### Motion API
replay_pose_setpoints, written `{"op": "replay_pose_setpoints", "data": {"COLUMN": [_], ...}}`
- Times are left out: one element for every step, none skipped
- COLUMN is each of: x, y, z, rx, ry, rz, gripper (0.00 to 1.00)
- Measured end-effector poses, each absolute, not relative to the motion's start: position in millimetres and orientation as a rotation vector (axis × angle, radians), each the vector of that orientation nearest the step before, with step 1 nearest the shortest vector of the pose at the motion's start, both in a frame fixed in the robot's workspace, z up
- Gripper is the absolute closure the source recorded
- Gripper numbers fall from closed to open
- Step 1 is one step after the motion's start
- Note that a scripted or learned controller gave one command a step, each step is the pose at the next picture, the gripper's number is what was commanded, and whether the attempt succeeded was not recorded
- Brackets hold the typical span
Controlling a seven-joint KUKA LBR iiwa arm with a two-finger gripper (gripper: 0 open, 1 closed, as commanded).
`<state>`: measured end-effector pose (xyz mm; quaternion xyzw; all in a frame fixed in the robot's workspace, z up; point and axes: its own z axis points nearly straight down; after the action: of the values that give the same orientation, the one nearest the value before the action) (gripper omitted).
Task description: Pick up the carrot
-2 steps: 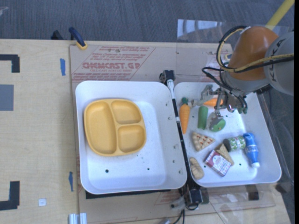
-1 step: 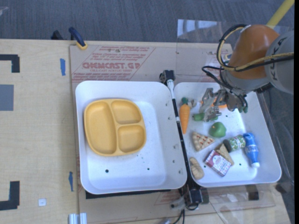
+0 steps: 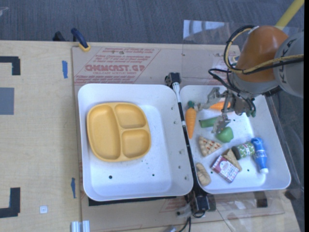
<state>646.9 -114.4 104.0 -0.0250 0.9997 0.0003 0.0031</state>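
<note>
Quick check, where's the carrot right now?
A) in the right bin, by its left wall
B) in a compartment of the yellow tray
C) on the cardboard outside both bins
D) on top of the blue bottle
A: the carrot lies in the right bin close to its left wall, green top pointing away from the camera, with the gripper off to its right over the green items.

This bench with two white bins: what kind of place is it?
Probably a robot lab test bench: a grey arm with an orange band, a shallow white bin of toy food, and a yellow divided plastic tray.
</note>
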Motion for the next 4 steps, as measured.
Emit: {"op": "replay_pose_setpoints", "data": {"x": [669.2, 631.5, 636.4, 656.9], "y": [-139, -164, -163, -92], "z": [89, 89, 100, 192], "rx": [-0.129, 0.073, 0.070, 0.209], "ry": [3.139, 3.128, 3.116, 3.120], "rz": [0.010, 0.002, -0.001, 0.005], "gripper": [0.00, 0.00, 1.00, 1.00]}}
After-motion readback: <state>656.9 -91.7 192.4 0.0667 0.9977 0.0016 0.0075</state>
